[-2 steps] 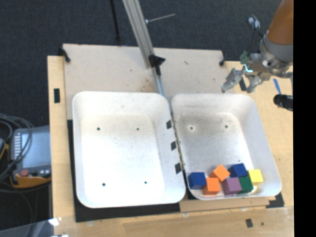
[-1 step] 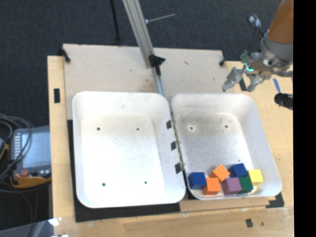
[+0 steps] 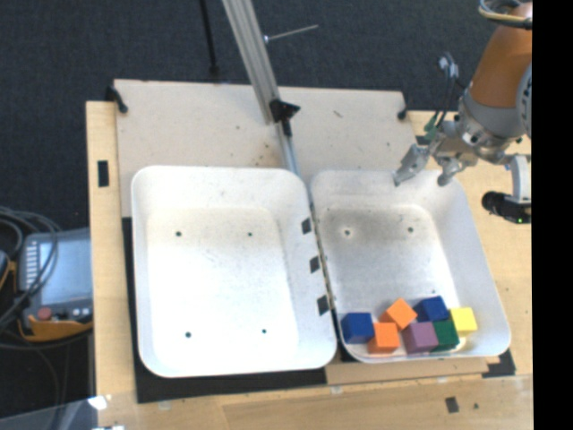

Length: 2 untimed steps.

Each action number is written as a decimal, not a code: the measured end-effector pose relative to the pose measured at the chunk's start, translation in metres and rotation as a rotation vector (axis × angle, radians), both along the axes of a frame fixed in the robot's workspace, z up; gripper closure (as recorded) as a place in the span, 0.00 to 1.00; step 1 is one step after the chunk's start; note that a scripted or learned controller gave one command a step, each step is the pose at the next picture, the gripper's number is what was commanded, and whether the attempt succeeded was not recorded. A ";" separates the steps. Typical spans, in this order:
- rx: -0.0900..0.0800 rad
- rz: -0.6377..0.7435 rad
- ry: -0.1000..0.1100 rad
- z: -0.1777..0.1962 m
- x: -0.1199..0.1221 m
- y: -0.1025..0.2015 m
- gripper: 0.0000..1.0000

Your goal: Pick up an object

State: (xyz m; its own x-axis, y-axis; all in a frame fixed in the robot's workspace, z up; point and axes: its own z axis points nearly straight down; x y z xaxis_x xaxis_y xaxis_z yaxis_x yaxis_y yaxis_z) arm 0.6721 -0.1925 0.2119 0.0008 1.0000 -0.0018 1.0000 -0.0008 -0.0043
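Aluminium post (image 3: 253, 47) — slanted, grey pendant (image 3: 55, 280) beside bench — cables

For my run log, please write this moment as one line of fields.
arm: above right bin far edge | gripper: open, holds nothing | blocks: clustered, right bin near corner | pick: not yet done

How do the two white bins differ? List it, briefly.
The right bin holds a cluster of coloured blocks at its near edge; the left bin shows no blocks. The hand sits over the right bin's far rim, well away from the left bin. The right bin's floor looks darker and more scuffed than the left bin's. Both are shallow, white, round-cornered, and lie side by side.
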 end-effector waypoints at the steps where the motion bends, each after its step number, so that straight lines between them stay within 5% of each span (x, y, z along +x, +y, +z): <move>1: 0.000 0.005 -0.001 -0.047 0.008 0.003 0.00; 2: 0.000 0.006 0.000 -0.109 0.006 0.002 0.00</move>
